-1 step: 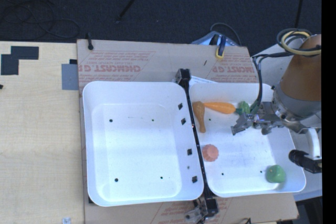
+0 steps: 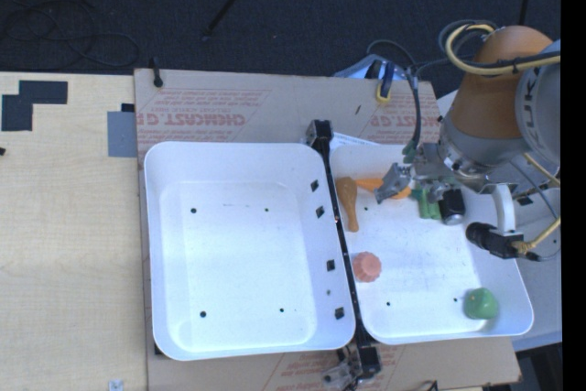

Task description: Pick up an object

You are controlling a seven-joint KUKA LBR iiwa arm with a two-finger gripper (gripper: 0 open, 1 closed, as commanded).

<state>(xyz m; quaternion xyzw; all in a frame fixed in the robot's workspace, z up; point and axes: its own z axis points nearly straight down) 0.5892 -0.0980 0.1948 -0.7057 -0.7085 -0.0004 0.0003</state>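
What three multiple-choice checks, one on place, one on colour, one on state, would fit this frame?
1. Where does the green ball lie?
A. right bin, near corner
B. left bin
C. on the cardboard

2. What colour is the round piece by the divider?
A. blue
B. pink
C. black

3. Where is the gripper?
A. over the left bin
B. over the wooden table
C. over the right bin

Answers: 1 A, it sits in that bin's near right corner. 2 B, it looks pink. 3 C, it hangs above the orange things there.

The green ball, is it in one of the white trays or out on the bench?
In. The green ball lies inside the right bin, near its front right corner, apart from the gripper.
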